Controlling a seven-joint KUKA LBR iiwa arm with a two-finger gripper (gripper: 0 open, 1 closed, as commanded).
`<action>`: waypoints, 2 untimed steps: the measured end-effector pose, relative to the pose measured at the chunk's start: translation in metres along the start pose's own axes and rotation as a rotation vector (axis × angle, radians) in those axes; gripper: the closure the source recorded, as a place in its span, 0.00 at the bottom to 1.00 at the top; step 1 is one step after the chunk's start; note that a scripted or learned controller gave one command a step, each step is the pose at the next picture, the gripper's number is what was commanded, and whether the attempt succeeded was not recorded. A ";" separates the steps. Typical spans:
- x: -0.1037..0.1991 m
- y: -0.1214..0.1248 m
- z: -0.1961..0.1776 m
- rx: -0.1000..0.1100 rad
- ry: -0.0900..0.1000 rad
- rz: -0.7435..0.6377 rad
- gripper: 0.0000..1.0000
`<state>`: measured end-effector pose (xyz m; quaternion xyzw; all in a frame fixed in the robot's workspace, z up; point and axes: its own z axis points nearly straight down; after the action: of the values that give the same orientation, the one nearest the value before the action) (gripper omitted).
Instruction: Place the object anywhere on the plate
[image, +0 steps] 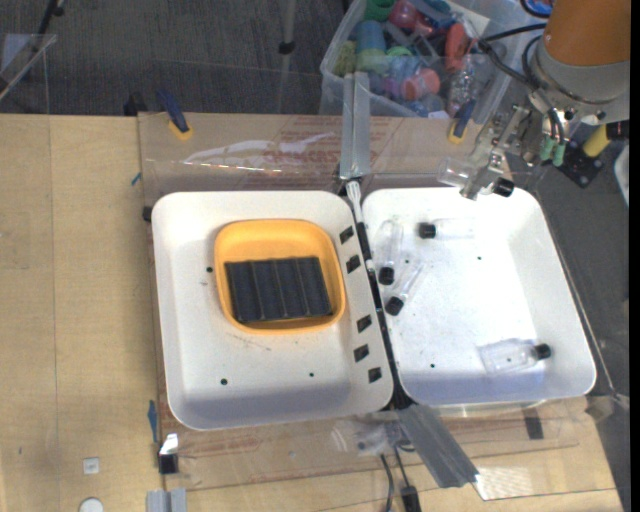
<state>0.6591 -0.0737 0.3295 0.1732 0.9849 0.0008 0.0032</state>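
Camera view shows the gripper raised over the far edge of the right bin, near its far right corner; whether it is open or closed cannot be told, since the tool is blurred against clutter behind the bench, and nothing is visibly held. In my judgement the task stands at its opening step, the approach before a pick, with nothing yet delivered. The right bin holds several small clear vials with black caps: one vial lies on its side near the bin's near right corner; another lies toward the far edge, closest to the tool; a loose cluster lies along the left wall beside the divider. The left bin holds the orange plate, set toward its centre; a dark ribbed insert covers most of the plate's floor; no vial rests on it. The next move likely calls for descent onto one vial, probably the nearest; the clear, rounded bodies may slip or roll when squeezed.
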 end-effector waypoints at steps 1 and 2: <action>-0.016 -0.061 -0.044 0.000 -0.001 -0.168 1.00; -0.032 -0.073 -0.106 -0.001 -0.003 -0.477 1.00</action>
<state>0.6637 -0.1535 0.4354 -0.0646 0.9979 0.0001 0.0048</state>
